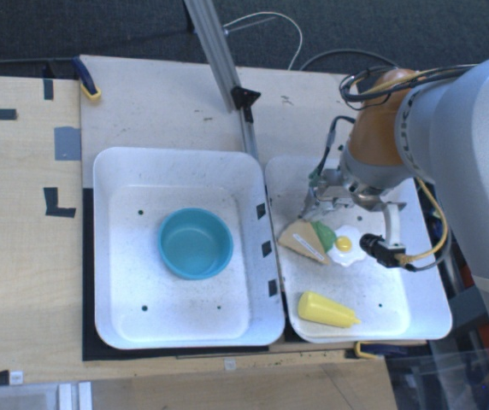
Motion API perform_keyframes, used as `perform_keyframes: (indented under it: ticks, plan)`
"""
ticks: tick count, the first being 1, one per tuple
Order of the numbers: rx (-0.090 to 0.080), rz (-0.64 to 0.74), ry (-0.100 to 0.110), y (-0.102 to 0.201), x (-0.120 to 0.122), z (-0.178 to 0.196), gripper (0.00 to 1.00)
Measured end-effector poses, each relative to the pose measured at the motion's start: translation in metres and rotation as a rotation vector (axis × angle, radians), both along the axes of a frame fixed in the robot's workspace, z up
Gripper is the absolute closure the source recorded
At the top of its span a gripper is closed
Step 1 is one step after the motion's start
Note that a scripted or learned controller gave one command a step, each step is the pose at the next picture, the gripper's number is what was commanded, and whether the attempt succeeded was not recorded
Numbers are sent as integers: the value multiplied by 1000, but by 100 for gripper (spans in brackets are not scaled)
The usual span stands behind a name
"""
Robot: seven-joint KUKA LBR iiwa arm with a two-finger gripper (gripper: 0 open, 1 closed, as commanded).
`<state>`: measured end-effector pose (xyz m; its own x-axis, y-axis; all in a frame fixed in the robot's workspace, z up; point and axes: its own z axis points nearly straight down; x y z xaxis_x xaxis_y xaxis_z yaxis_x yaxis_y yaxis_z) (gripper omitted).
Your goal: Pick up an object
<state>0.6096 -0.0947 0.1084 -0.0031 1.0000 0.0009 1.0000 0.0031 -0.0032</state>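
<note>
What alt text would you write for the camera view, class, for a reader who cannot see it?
A grey robot arm's gripper hangs over the right bin, just above a sandwich wedge lying beside a fried egg, with a yellow corn cob nearer the front. The left bin holds a blue bowl.

A: How many shallow white plastic bins do you count?

B: Two, the left bin (116, 314) and the right bin (424, 310).

A: And bowls?

B: One round blue plastic bowl (196, 243).

A: How many toy foods are there?

B: I count four: one yellow cone-shaped piece like corn (326, 310), one tan wedge like a sandwich (300, 243), one green leaf-shaped piece (324, 233), and one white fried egg with a yellow yolk (345, 248).

A: How many arms?

B: One grey robot arm (450, 118).
</note>
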Motion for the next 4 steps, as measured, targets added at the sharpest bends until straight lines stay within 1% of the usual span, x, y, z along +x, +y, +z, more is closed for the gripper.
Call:
perform_keyframes:
  ticks: [1, 2, 3, 4]
  plan:
    - [-2, -2, -7, -7, 6, 59, 100]
    - [-2, -2, -7, -6, 5, 122, 100]
    - [-1, -1, -6, -5, 6, 158, 100]
    - [0, 2, -2, 45, -4, 156, 100]
